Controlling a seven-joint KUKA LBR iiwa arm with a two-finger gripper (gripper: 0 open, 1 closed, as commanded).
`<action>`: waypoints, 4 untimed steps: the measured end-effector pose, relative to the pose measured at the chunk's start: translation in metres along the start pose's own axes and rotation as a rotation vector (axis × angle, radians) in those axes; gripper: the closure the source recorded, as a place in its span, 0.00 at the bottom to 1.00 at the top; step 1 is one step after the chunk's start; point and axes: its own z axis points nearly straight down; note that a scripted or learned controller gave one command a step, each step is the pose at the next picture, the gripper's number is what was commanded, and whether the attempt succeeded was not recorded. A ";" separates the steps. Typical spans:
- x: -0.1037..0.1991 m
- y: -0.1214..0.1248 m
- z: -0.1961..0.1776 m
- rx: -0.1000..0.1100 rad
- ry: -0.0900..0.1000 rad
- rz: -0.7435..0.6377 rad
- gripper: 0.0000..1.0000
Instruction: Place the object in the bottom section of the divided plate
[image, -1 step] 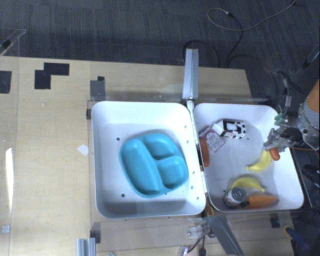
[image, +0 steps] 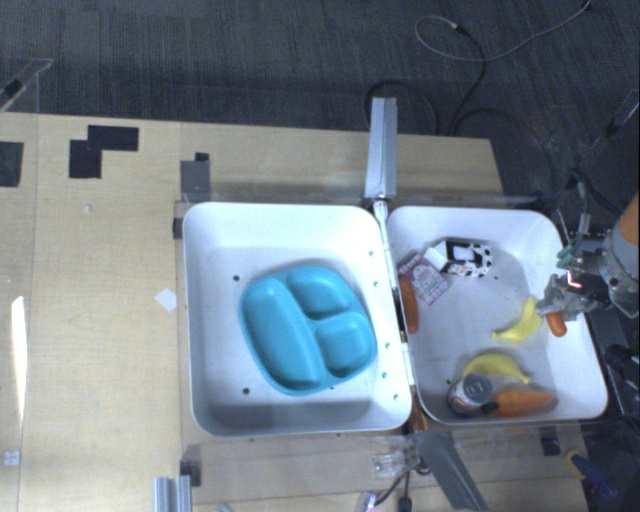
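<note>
hovering hand (image: 556, 312) at right bin (image: 510, 228) edge, grip unclear | banana (image: 519, 324) beside | divided plate (image: 305, 330) left bin (image: 215, 300)

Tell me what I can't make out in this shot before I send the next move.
- Gripper, camera view: small and blurred at the right bin's edge; its state and whether it grips the small yellow piece can't be told.
- Arm: cut off by the right frame edge.
- Round can: partly covered by the carrot and banana.
- Packet: print too small to read.

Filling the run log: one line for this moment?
end effector: right bin, over yellow piece | blue divided plate: left bin, nothing in it | placement: not done
</note>
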 end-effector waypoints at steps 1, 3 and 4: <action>0.013 0.039 -0.094 -0.005 0.000 -0.042 1.00; 0.070 -0.005 -0.087 -0.008 0.000 -0.324 1.00; 0.097 -0.048 -0.161 -0.007 0.000 -0.328 1.00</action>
